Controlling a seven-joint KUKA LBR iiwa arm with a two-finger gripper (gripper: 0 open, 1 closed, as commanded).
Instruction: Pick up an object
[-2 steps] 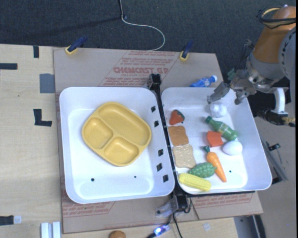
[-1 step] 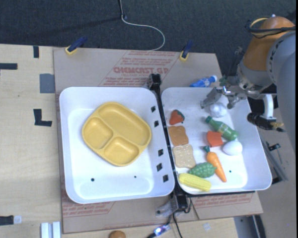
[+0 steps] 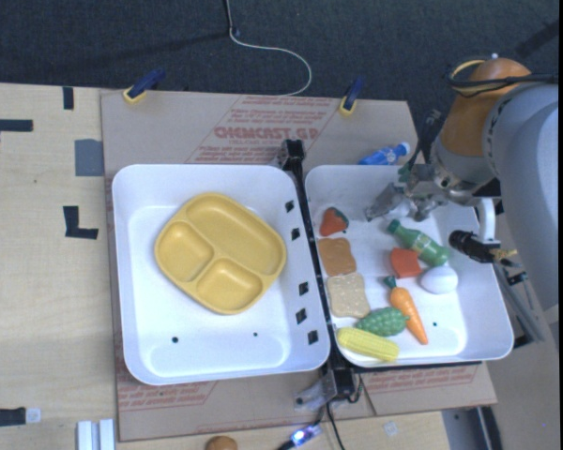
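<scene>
Reaching from the right, gripper (image 3: pixel 391 207) hovers above green bottle (image 3: pixel 419 241).

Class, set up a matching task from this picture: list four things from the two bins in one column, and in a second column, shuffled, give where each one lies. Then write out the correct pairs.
Things
1. yellow tray
2. corn cob
3. green bottle
4. strawberry

Places
A. front edge of the right bin, nearest the camera
B. just below the hand, in the right bin
C. alone in the left bin
D. far left part of the right bin, above the two crackers

Pairs: 1-C, 2-A, 3-B, 4-D
</scene>
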